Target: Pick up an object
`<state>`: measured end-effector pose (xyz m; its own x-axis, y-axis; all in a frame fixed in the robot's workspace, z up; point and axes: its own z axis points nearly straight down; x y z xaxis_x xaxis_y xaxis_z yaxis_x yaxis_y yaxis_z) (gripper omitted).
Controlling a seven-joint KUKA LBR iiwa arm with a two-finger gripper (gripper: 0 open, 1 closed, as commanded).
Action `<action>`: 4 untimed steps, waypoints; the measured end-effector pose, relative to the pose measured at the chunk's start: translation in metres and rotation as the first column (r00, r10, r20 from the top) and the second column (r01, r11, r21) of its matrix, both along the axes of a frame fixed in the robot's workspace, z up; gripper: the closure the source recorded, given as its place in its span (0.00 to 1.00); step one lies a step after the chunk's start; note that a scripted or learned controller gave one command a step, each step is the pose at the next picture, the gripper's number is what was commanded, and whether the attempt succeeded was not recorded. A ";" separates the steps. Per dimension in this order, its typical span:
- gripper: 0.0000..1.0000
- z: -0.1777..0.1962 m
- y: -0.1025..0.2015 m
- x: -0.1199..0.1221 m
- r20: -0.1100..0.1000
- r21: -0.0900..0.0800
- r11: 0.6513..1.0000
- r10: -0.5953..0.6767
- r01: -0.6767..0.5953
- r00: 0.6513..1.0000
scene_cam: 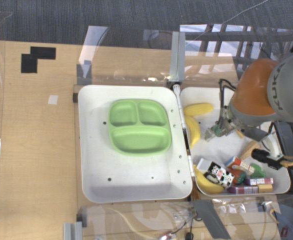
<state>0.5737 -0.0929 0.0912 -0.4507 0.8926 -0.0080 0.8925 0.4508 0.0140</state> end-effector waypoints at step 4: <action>0.00 0.007 -0.011 0.035 -0.012 0.001 0.981 -0.195 0.195 0.981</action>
